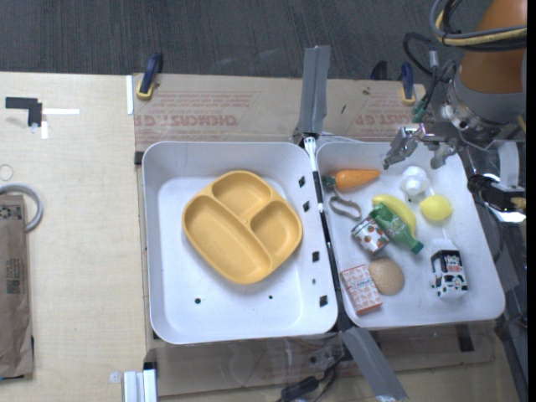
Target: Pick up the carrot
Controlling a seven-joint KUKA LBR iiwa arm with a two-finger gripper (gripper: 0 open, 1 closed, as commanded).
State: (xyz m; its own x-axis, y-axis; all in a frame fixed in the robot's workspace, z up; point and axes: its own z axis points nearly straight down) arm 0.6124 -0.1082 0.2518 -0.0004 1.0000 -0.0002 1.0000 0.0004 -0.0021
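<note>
The carrot point(356, 177) lay untouched in the right bin point(486, 300), at about ten o'clock of its floor, close to the wall shared with the left bin point(159, 249). The gripper point(416, 143) hovered at the carrot's two o'clock, jaws spread and pinching nothing. By the look of it no grasp was made; descent, closing and lift all remained

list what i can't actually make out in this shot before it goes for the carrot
- Gripper, camera view: small and dark against the bin wall, so its state is unclear.
- Carrot: its left end meets something green, too small to identify.
- Small carton: print too small to read.
- Arm: cut off by the top edge.
</note>
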